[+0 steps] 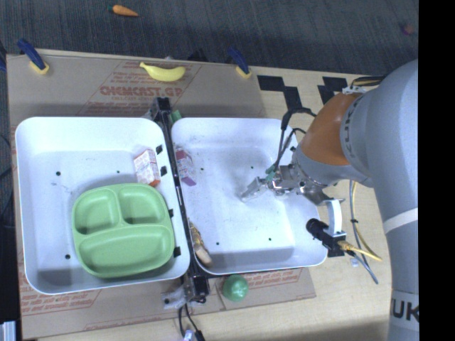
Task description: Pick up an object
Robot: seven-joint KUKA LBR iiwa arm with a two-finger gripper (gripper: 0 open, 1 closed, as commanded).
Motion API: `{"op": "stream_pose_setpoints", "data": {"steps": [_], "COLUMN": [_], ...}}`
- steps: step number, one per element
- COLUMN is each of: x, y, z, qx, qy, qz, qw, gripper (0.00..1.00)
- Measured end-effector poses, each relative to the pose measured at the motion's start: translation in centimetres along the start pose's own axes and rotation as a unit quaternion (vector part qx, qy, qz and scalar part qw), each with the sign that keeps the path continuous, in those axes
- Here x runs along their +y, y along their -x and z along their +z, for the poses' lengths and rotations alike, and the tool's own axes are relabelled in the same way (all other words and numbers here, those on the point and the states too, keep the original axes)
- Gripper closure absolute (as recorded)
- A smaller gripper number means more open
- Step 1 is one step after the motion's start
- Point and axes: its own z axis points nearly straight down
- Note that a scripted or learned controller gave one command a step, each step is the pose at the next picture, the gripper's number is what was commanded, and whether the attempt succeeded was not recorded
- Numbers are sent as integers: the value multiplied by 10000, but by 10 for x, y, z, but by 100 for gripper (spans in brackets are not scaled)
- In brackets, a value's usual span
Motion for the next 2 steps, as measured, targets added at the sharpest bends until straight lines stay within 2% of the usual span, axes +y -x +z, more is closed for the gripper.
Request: {"op": "stream_pose_setpoints", "data": {"steps": [1, 2], "x": [0, -29], "y": [0, 1], "z": [-10, -86], "qx": [3, -6], "qy": [-3, 5], "qz": [-20, 8], "qw": [10000, 10000], "gripper": [100, 100]}}
